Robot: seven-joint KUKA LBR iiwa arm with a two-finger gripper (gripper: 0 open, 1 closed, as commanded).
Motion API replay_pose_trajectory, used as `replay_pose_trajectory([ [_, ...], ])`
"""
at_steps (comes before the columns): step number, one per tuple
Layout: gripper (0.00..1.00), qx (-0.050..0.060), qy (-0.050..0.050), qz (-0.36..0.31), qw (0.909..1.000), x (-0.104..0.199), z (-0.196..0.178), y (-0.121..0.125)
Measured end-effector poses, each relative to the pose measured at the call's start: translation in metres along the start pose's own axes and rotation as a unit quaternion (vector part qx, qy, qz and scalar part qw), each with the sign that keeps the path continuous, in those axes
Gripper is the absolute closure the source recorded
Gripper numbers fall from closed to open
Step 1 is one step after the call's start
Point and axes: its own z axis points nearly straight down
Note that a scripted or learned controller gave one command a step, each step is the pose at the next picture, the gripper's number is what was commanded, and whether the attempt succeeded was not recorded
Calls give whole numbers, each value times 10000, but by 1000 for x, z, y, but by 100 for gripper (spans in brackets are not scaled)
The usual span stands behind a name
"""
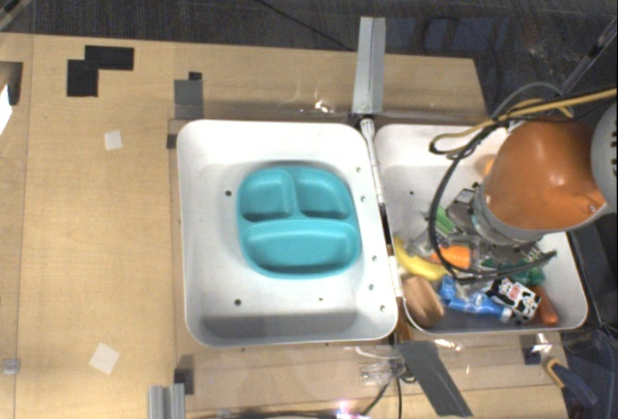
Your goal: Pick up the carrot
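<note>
Gripper, seemingly right beside carrot, right bin.

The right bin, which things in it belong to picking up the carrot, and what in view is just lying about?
Belongs to the job:
carrot, under the arm's wrist
gripper, low over the carrot
right bin

Just lying about:
banana
brown rounded item
blue item
black and white item
teal divided plate in the left bin
</note>
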Motion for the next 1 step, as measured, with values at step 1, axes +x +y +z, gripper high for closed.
replay_pose_trajectory([
  [1, 0, -56, 19, -3565, 9343, 1, 8, 5],
])
